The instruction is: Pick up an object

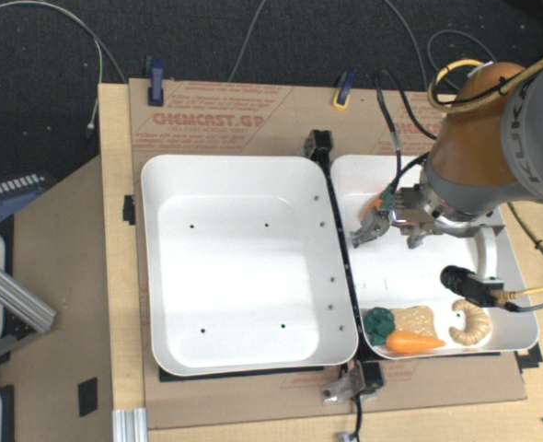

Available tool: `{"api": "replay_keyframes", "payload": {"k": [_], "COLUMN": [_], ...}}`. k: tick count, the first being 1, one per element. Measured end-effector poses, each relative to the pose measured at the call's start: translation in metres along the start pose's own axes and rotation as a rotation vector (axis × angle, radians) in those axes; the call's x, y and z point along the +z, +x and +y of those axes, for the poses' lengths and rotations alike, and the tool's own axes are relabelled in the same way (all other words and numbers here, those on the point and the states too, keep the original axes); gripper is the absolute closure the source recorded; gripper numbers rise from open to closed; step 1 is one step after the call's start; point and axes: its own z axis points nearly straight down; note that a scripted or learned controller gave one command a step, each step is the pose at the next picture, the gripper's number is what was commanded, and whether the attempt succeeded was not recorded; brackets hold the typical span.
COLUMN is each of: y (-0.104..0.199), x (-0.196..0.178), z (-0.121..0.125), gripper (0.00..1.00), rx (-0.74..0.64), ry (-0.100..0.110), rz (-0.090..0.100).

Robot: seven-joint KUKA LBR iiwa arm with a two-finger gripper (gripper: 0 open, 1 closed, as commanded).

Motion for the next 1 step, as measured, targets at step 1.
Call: {"api": "replay_keyframes", "payload": {"k": [1], "y": [0.0278], "x": [-0.0170], "z": [-0.0356], "gripper": [0.00], "rx": [0.000], "ry": [0.004], "rz": [0.000]}}
